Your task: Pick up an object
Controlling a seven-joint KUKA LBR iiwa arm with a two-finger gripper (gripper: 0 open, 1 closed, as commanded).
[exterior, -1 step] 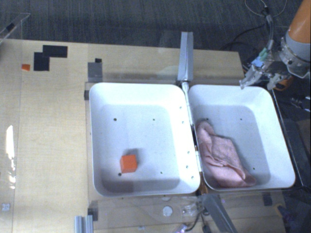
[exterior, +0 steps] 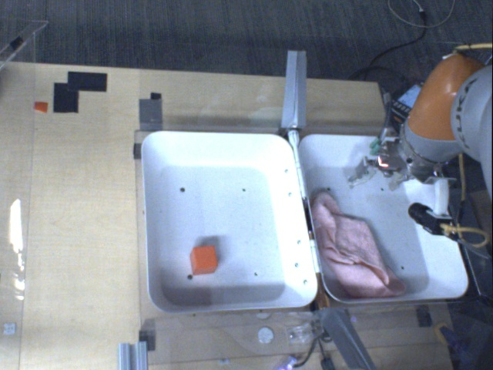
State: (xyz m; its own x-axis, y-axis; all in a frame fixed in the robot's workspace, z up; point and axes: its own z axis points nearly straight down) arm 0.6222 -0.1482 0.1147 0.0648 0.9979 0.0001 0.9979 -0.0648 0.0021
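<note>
Pale wood bench (exterior: pixel 77 230) w/ dark carpet beyond it, two shallow white bins side by side on top. Nothing picked yet, as far as I can judge: task basically at the start.

Candidates to grab: a pink cloth (exterior: pixel 350 249), crumpled, lying in the right bin (exterior: pixel 447 280) along its left wall & running toward the near edge. An orange block (exterior: pixel 204 260) sits alone in the left bin (exterior: pixel 223 160), near-left part of the floor, well apart from me.

My gripper (exterior: pixel 379 166) hangs over the far part of the right bin, above bare white floor, beyond the cloth's far end & apart from it. Jaws look spread, released, w/ nothing between them; small & a bit blurry though. My arm (exterior: pixel 443 110) w/ its orange band comes in from the right edge.

Done: none of the pick. Left: choose a target (cloth is nearer, I'd guess), move over it, drop down, clench on it, lift clear. Cloth lies flat-ish, so a pinch on a fold prob needed; could slip.
</note>
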